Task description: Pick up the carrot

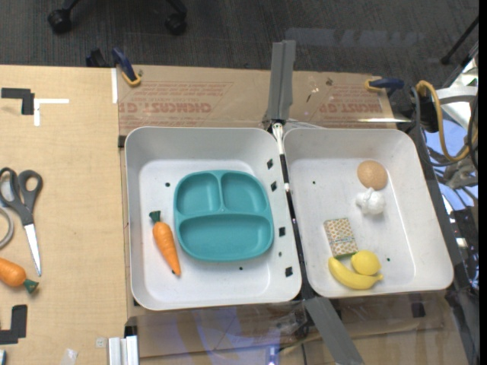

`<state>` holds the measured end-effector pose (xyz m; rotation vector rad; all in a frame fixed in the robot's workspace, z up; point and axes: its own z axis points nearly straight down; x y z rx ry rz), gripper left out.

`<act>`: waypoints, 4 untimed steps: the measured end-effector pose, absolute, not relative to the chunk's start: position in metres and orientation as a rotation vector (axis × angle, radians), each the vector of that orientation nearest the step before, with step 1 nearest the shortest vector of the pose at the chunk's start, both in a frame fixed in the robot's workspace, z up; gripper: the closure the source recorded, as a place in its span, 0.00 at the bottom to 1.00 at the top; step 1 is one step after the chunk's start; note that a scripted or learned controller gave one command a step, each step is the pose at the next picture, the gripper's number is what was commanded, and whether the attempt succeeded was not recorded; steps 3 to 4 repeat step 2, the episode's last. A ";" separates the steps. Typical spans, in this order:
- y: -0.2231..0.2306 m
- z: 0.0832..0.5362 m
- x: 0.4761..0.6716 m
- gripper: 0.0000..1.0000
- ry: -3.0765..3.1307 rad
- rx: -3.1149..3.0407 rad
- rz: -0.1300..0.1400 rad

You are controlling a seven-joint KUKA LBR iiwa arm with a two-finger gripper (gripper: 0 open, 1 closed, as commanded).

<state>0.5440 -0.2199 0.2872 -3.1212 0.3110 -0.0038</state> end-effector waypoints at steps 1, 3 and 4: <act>-0.218 0.203 0.499 1.00 0.339 -3.118 0.002; -0.217 0.169 0.503 1.00 0.311 -3.122 0.004; -0.217 0.169 0.503 1.00 0.311 -3.122 0.004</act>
